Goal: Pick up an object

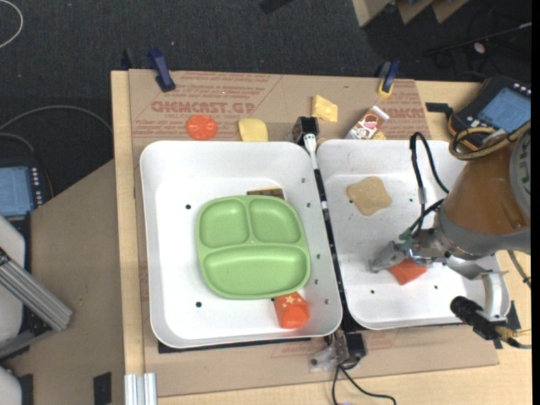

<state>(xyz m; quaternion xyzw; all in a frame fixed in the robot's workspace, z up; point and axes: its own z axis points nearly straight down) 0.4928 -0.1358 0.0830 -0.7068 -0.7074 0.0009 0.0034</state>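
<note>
**Inspector:** State your position and the target.

**Gripper:** I am the gripper [390,260], low inside the right bin [384,315], reaching in from three o'clock. The nearest object is an orange-red block [410,271]. It lies on the bin floor at roughly four o'clock from my tips, touching or just beside them; I cannot tell which.

**Inspector:** Is it between your fingers?

**Gripper:** Not that I can confirm. My grey tips point toward nine o'clock, past the block, and most of the block sits under my wrist side rather than in any gap. I record no hold.

**Inspector:** State of the jaws?

**Gripper:** Cannot tell. From above at this slant they read as one grey wedge; I will not guess whether they stand apart or together.

**Inspector:** The block's long axis?

**Gripper:** It appears to run from ten to four o'clock, though part of it is covered by my body, so I hold that loosely.

**Inspector:** Other candidates?

**Gripper:** A flat tan piece [369,195] lies in the same bin at twelve o'clock from me, well apart. The left bin [160,226] holds a green divided plate [251,247] and an orange cup [292,310] at its six o'clock edge.

**Inspector:** Judgement?

**Gripper:** The block is the closest prospect. The coming move likely calls for pulling back toward four o'clock to centre over it.
</note>
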